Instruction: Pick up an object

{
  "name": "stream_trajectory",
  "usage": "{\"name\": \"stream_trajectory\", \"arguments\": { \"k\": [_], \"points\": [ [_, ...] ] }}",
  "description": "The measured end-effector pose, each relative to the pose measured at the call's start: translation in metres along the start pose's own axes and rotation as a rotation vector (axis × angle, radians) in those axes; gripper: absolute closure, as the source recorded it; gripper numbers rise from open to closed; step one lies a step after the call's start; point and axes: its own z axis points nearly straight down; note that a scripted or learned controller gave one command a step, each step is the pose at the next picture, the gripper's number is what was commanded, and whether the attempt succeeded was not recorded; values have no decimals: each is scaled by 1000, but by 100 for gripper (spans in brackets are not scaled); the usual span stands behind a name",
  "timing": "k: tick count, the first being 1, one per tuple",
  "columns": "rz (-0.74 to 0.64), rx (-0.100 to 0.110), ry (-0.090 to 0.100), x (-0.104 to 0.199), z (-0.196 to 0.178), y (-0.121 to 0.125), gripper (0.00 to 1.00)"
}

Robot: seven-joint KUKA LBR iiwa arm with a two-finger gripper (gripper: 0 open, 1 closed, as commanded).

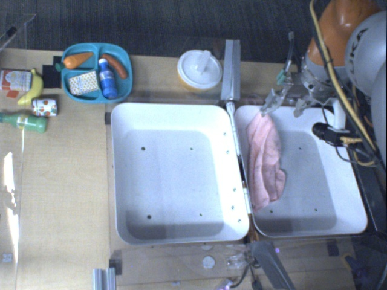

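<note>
Left bin (172, 174) sitting bare at the front, right bin (314, 216) beside it. Pink cloth (265, 162) lying in the right bin, running along its left wall, bunched thicker at the near end, far tip rising toward the jaws (284, 101). Judging it light, soft, floppy and not fragile; it'll sag and could slip, so best gripping a thick fold, not a thin edge. Jaws sitting at the cloth's far tip, looking pinched on it with the top lifting slightly. Blue tray (124, 77) and white lid (199, 69) resting farther back on the counter (60, 192)
</note>
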Motion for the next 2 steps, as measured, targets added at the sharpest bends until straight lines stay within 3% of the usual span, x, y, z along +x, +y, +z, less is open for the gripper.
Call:
{"name": "stream_trajectory", "arguments": {
  "k": [1, 2],
  "points": [
    [-134, -6, -1, -10, 118, 7, 0],
    [-92, -5, -1, -4, 23, 6, 0]
  ]
}}
